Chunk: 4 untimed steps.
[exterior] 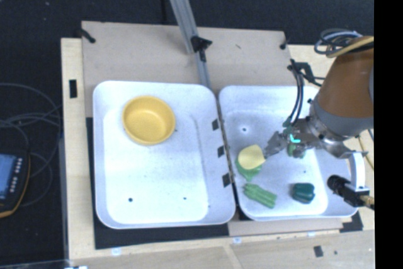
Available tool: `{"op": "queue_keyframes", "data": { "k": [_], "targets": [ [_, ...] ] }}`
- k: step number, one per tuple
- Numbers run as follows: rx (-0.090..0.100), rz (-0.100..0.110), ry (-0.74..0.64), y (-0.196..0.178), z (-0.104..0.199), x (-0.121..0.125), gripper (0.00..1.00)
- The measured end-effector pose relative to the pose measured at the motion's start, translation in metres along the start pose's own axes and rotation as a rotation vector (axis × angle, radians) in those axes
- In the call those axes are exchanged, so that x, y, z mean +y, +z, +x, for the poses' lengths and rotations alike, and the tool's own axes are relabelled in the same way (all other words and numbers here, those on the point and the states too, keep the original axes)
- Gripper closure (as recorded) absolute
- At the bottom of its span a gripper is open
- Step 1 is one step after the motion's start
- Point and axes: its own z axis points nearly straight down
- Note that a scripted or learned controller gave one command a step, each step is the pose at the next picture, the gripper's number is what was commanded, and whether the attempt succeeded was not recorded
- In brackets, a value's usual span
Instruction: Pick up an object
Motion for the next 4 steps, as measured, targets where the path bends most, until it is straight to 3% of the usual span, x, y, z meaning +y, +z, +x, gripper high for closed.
{"op": "queue_keyframes", "data": {
  "k": [1,3,4],
  "targets": [
    [0.0,0.0,0.0,0.0,0.0,0.0,0.0],
    [0.0,0.005,0.001,0.117,-0.009,-0.009,0.0],
    [0.0,-0.001,0.0,0.118,-0.009,-0.008,0.0]
  ]
}}
